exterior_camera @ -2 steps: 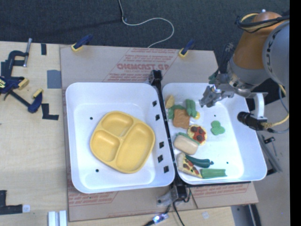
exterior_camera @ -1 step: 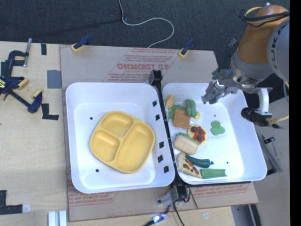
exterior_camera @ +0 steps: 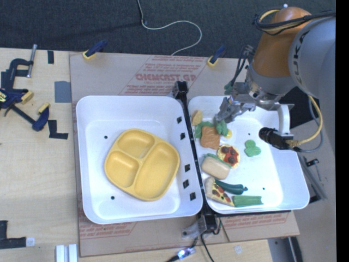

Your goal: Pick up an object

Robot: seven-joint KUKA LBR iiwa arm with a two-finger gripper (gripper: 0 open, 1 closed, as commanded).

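Camera view: two shallow white plastic bins sit side by side on the wooden table (exterior_camera: 38, 162), on a sheet of brown cardboard (exterior_camera: 158, 75). The left bin (exterior_camera: 90, 119) contains a yellow three-compartment plastic tray (exterior_camera: 142, 164), lying flat near the bin's centre.

The right bin (exterior_camera: 283, 184) contains a cluster of toy food items along its left side: a brown bread-like piece (exterior_camera: 210, 139), a green leafy piece (exterior_camera: 206, 127), a small round pizza-like disc with red spots (exterior_camera: 228, 155), a beige oblong roll (exterior_camera: 215, 167), a dark green pepper-like piece (exterior_camera: 232, 188), a light green flat strip (exterior_camera: 248, 200) and a small green piece (exterior_camera: 251, 148) lying apart to the right.

The grey arm with orange band (exterior_camera: 275, 48) reaches in from the right. The gripper (exterior_camera: 224, 121) is lowered over the upper left part of the right bin, directly at the green leafy piece and just above the brown bread-like piece. Whether the jaws are open or closed cannot be determined, and no item is visibly held between them.
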